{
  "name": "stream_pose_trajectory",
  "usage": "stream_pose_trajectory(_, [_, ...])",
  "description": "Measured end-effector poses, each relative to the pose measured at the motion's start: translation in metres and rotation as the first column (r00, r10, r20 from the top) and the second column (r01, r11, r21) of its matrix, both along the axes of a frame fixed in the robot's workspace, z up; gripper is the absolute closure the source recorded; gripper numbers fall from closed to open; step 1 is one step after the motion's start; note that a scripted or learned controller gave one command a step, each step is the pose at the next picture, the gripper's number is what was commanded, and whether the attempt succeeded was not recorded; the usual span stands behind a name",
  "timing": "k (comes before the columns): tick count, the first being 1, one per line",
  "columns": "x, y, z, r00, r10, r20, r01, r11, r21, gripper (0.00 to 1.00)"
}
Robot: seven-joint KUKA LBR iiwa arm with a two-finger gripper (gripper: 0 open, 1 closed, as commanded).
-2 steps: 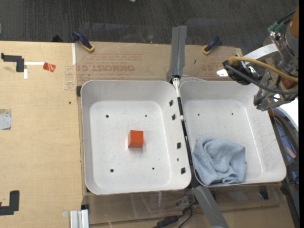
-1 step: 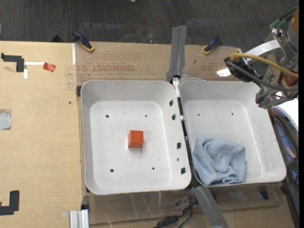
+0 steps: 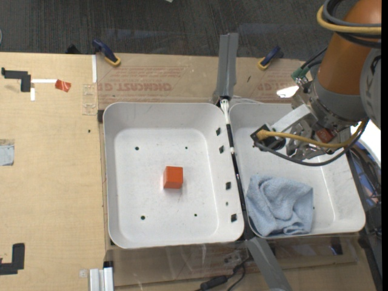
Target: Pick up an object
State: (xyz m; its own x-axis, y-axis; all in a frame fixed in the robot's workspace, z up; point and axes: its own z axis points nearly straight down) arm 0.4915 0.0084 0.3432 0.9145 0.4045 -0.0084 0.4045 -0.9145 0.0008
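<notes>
An orange-red cube (image 3: 173,177) rests near the middle of the left bin (image 3: 121,162). A crumpled light blue cloth (image 3: 280,205) lies in the front left part of the right bin (image 3: 345,205). My gripper (image 3: 303,143) hangs over the back half of the right bin, just behind the cloth and well right of the cube. Cables and the wrist body hide its tip. I see nothing held in it.
A grey divider bar (image 3: 227,65) runs between the bins at the back. Blue-and-yellow clamps (image 3: 107,52) (image 3: 269,58) sit on the cardboard behind them. The tan bench (image 3: 48,162) stretches out to the left, with a small red piece (image 3: 62,85).
</notes>
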Motion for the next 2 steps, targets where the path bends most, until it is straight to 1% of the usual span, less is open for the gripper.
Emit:
stream_pose_trajectory(1, [0.019, -0.032, 0.097, 0.989, -0.149, 0.004, 0.149, 0.989, -0.001, 1.00])
stream_pose_trajectory(2, [-0.013, -0.024, 0.097, 0.977, -0.215, 0.004, 0.215, 0.977, -0.002, 1.00])
